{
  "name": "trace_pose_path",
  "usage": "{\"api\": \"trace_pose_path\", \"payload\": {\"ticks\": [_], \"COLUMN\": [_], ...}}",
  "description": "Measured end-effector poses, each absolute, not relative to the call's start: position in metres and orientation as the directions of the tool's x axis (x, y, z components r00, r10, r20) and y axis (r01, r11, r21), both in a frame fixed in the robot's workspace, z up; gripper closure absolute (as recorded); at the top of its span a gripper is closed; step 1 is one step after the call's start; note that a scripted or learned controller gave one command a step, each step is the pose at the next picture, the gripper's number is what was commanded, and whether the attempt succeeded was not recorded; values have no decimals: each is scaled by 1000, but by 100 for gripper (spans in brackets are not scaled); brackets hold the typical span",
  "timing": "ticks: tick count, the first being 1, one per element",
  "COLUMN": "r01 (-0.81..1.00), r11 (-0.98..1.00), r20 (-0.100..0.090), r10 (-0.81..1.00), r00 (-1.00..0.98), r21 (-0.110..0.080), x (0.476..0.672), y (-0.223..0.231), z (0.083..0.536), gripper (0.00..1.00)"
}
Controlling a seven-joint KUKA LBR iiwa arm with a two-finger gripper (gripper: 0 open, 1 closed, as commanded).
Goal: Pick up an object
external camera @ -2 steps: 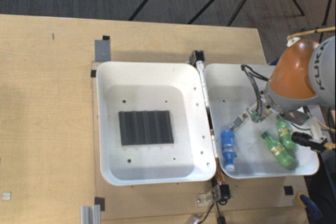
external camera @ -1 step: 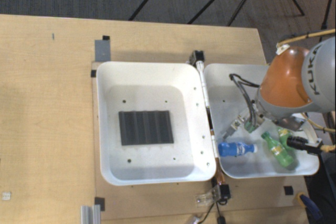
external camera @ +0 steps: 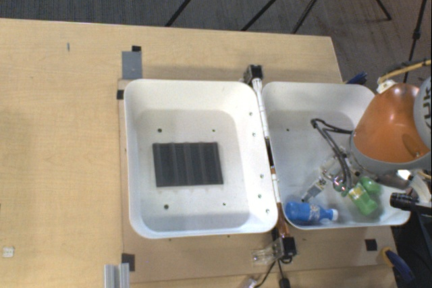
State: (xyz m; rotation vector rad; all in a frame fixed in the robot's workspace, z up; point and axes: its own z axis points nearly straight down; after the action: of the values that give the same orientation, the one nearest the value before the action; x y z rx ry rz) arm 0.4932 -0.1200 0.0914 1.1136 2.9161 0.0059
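In the right bin (external camera: 297, 111) a blue bottle-like object (external camera: 309, 214) lies on its side against the front wall. A green object (external camera: 366, 197) lies to its right, partly under the arm. My gripper (external camera: 326, 185) hangs low in the bin's front half, between these two and just above and right of the blue object. The orange band of the arm (external camera: 391, 128) covers the bin's right side and hides what lies beneath it.
The left bin (external camera: 135, 145) holds a dark grey ribbed mat (external camera: 187, 164) flat on its floor. A black cable (external camera: 329, 133) loops from the arm over the right bin. The bins' shared wall (external camera: 264, 138) runs between them. The wooden bench (external camera: 61, 145) stretches away to the left.
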Motion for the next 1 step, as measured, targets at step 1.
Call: {"api": "trace_pose_path", "payload": {"ticks": [1], "r01": [910], "r11": [416], "r20": [-5], "r10": [910], "r00": [-416], "r21": [8], "x": [514], "y": [-145], "z": [153], "gripper": [0]}}
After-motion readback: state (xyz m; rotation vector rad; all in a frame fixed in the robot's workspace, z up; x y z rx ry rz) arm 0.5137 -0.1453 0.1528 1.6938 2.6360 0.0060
